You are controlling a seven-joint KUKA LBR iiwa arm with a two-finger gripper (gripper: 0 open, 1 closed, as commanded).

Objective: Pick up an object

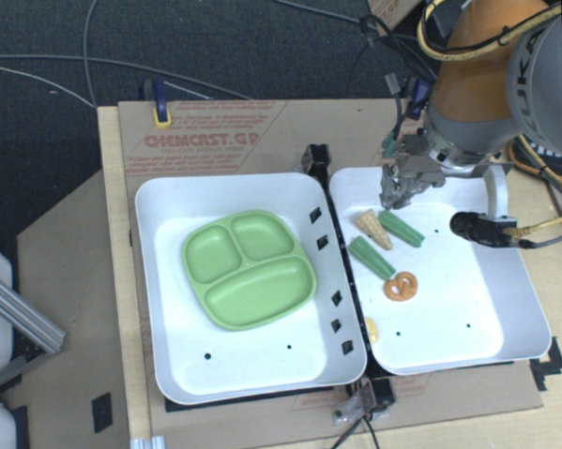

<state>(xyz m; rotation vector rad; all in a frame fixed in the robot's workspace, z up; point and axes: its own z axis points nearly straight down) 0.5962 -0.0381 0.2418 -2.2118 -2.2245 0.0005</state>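
A green three-compartment plastic tray (pixel 249 268) fills the middle of the left white bin (pixel 176 365). In the right white bin (pixel 475 340), toy food clusters by the left wall; its right half and near edge lie open.

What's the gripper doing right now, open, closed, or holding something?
Gripper: hovers above the upper green stick in the right bin; open or closed cannot be told.

Matt green plate (pixel 251 270), seemingly plastic; glossy white bins (pixel 168 300).
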